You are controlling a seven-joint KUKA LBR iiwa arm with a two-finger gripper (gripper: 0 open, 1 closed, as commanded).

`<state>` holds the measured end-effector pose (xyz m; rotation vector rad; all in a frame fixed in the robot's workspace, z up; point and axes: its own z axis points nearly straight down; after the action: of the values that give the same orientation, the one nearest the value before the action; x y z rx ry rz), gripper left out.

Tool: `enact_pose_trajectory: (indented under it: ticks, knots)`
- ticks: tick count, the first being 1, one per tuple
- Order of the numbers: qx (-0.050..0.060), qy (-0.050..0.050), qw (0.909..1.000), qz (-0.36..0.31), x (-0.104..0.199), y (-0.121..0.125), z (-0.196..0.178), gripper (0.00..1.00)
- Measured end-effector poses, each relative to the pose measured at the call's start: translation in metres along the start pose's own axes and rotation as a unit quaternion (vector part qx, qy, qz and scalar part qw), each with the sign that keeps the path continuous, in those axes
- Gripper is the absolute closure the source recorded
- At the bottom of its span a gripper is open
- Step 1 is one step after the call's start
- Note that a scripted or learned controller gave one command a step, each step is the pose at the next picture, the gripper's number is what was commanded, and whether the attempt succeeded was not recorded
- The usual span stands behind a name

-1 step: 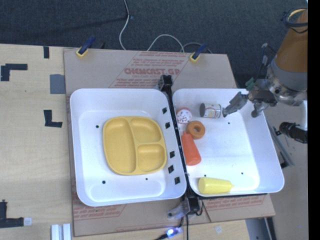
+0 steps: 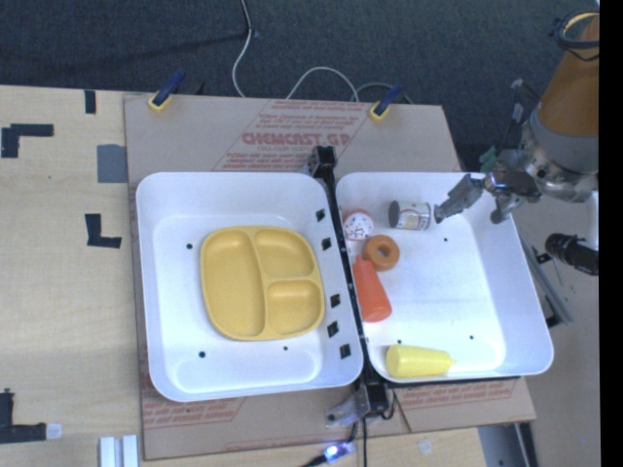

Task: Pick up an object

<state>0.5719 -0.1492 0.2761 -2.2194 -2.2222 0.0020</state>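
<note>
At three o'clock the arm [image 2: 569, 95] hangs over the right bin [image 2: 506, 290], gripper [image 2: 479, 200] spread open, gripping nothing; cardboard [image 2: 292, 139] reads "CHEMCAST".

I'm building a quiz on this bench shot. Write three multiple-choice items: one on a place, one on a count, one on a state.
1. Where does the yellow divided plate lie?
A. left bin
B. right bin
C. on the cardboard

2. How many compartments does the plate have?
A. two
B. three
C. five

3. How does the orange ring relate to the gripper?
A. clamped by it
B. hanging from it
C. lying apart from it in the right bin

Key: 1 A, the plate rests on the floor of the left bin. 2 B, ridges split it into three wells. 3 C, the ring sits on the floor of the right bin beside the orange cone, away from the gripper.
</note>
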Motion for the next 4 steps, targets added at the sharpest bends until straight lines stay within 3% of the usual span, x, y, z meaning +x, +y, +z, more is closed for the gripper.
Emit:
enact_pose_trajectory:
  ticks: [3, 4]
  knots:
    - [0.002, 0.0, 1.0, 0.0, 0.009, 0.004, 0.148, 0.0]
    - [0.001, 0.0, 1.0, -0.001, 0.01, 0.005, 0.136, 1.0]
